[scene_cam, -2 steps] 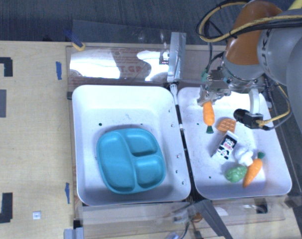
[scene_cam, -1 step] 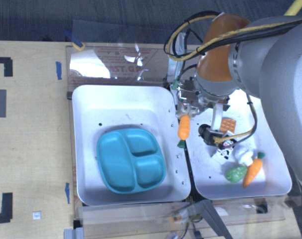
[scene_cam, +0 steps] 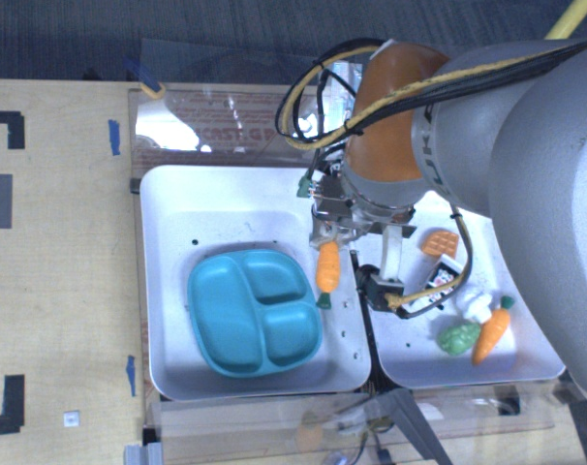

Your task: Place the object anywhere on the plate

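A blue divided plate lies in the left white bin. My gripper hangs over the right edge of that bin, just right of the plate. An orange toy carrot with a green tip hangs upright right below the gripper, beside the plate's right rim. The wrist hides the fingertips, so the grip on the carrot is unclear.
The right bin holds a second orange carrot, a green leafy toy, an orange waffle-like piece and a small white and black item. The grey arm covers most of the right bin. Cables loop above the wrist.
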Action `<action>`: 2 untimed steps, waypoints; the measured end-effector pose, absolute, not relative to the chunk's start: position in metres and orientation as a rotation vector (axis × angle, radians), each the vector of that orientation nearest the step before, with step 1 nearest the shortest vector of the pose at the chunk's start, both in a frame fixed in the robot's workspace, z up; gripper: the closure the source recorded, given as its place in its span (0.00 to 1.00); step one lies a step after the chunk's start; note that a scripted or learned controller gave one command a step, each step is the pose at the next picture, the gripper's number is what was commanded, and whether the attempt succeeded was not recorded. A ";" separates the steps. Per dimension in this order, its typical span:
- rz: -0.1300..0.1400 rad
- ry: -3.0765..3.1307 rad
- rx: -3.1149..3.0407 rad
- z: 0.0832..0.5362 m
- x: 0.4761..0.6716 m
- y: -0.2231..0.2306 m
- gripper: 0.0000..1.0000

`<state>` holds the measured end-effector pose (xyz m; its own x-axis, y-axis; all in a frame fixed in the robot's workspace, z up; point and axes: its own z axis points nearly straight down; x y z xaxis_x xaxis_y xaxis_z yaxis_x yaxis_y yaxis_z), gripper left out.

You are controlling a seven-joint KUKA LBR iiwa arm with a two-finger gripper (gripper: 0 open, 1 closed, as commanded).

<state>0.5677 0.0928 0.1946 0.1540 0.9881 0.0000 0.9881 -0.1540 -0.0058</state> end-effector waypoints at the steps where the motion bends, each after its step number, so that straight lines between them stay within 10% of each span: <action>1: 0.008 -2.037 -2.387 0.194 0.568 0.091 0.00; 2: -0.006 -1.810 -2.569 0.096 0.534 0.137 0.00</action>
